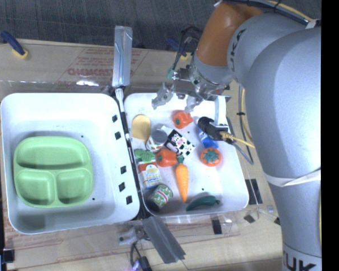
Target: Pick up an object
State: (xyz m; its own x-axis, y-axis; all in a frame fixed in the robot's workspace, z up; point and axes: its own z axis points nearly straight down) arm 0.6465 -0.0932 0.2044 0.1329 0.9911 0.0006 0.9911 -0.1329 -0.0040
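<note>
My gripper [177,99] is open. Its two fingers [161,99] are spread wide and nothing is between them. It hangs well up the view from the carrot [182,182], at the far side of the right bin [230,179].

Some things I can't see well. My big grey arm [277,95] covers the bin's far right corner, to the right of the carrot. A small cup [156,137], up and left of the carrot, is partly hidden by the spotted black and white thing [181,143] beside it. A green leafy bit [144,155] left of the carrot's top is too small to name. The label on the packet [150,174] just left of the carrot is too small to read.

Now I count:
- There are two white bins, and all the loose things to pick from lie in the right one.
- There is one carrot.
- There are three orange-red things:
  - a small one [182,119] near the gripper, well above the carrot
  - a pepper [165,157] touching the carrot's top
  - a round one with a green cap [211,157] up and right of the carrot
- One yellow thing [140,127] lies up and left of the carrot.
- One green can [160,195] sits just left of the carrot's tip.
- One long dark green thing [202,202] lies just right of that tip.
- Far left of the carrot, the left bin [56,112] holds one green tray [53,171] with three hollows.
</note>
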